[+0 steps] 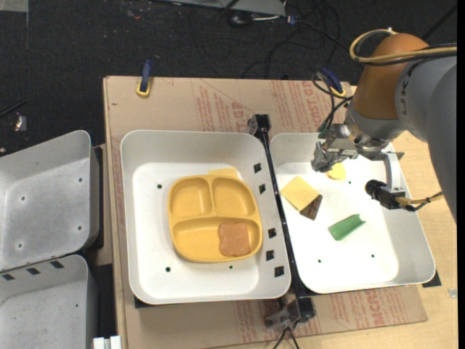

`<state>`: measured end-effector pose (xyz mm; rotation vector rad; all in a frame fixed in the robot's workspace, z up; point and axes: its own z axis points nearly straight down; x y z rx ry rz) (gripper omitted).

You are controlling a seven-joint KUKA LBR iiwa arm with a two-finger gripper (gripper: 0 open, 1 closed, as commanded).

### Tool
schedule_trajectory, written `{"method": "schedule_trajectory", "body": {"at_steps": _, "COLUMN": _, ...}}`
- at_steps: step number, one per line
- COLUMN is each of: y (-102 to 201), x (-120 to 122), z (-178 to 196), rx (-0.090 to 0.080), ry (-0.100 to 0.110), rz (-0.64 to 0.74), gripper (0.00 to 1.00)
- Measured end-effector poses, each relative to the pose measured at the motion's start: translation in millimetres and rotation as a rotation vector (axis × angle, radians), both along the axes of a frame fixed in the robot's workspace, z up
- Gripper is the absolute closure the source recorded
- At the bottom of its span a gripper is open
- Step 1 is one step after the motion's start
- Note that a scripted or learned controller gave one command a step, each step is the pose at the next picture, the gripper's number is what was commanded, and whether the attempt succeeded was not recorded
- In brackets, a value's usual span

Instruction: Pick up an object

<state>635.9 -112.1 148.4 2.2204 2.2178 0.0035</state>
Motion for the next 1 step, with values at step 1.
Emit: {"method": "schedule_trajectory", "body": {"at_steps": 1, "y": -1.5, "x": 4.0, "z": 43.6, "rx": 0.000, "ry": -0.002, "rz": 0.003, "gripper": 1.00}}
